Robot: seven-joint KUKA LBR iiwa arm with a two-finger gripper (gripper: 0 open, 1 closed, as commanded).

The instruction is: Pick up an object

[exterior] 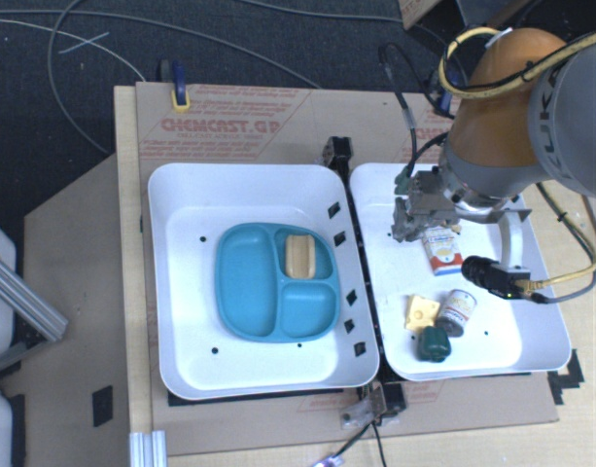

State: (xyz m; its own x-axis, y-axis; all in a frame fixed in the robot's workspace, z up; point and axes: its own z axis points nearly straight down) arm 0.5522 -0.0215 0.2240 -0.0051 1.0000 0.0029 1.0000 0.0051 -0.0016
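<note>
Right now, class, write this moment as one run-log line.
arm: over right white bin | gripper: above red-and-white carton | left white bin: blue divided plastic tray holding tan block

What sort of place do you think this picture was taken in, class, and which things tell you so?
Probably a robotics lab or test bench. A grey robot arm with an orange band reaches over two shallow white plastic bins, which sit on a cardboard-covered bench, with loose cables trailing over the dark floor.

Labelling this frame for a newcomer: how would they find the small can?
Look in the right bin, near its front edge. The small can lies beside a yellow wedge and a dark green piece; it alone is a silvery cylinder with a red-and-white label.
</note>
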